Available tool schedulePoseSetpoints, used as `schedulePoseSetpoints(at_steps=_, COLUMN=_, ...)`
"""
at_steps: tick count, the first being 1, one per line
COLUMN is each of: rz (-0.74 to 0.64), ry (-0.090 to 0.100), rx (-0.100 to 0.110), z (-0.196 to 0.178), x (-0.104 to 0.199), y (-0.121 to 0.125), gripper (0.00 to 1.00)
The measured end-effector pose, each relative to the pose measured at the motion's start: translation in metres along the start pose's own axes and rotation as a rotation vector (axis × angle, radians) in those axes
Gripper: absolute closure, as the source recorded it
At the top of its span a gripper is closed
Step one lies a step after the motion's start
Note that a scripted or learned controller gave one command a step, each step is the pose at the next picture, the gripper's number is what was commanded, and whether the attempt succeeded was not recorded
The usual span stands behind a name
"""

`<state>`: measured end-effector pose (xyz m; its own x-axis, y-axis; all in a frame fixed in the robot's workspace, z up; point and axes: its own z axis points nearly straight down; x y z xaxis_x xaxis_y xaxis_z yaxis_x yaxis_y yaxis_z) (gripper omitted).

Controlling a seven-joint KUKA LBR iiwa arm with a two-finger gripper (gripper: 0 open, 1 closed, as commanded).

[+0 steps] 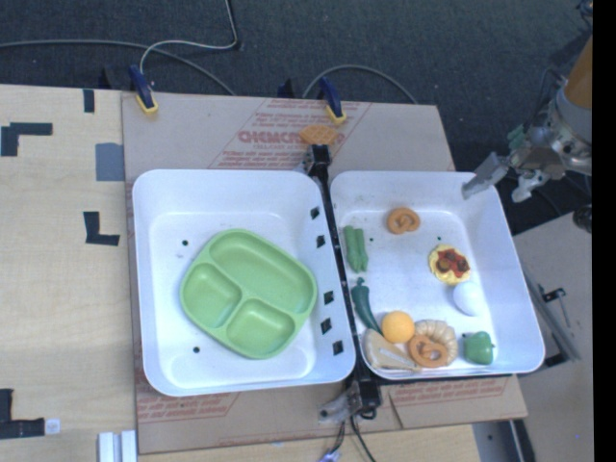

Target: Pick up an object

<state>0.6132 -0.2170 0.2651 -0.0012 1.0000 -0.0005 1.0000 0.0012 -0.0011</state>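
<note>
My gripper (502,183) hovers over the far right corner of the right bin (500,248), its two fingers spread open with nothing between them. Below it in that bin lie a small brown pretzel (403,221), a green pea pod (356,248), a yellow tart with red filling (449,264), a white egg (466,299), a dark green chili (364,304), an orange (397,327), a larger pretzel (432,345), a pale bread slice (383,354) and a small green pepper (478,347). The nearest item, the small pretzel, lies to the gripper's lower left.
The left bin (159,258) holds a light green divided plate (248,294). A black divider with clips (327,258) runs between the bins. Both bins rest on a cardboard sheet (241,133) clamped at the far edge. Cables trail across the dark floor behind.
</note>
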Motion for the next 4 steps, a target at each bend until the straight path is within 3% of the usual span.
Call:
schedulePoseSetpoints(at_steps=1, rz=-0.001, ry=0.002, rx=0.003, z=0.096, x=0.053, y=-0.004, gripper=0.00)
schedulePoseSetpoints(at_steps=2, rz=-0.001, ry=-0.002, rx=-0.007, z=0.178, x=0.084, y=0.056, gripper=0.00)
schedulePoseSetpoints(at_steps=3, rz=-0.003, ry=-0.004, rx=-0.005, z=0.169, x=0.085, y=0.056, gripper=1.00)
schedulePoseSetpoints(at_steps=4, rz=-0.002, ry=0.002, rx=-0.002, z=0.080, x=0.184, y=0.030, gripper=1.00)
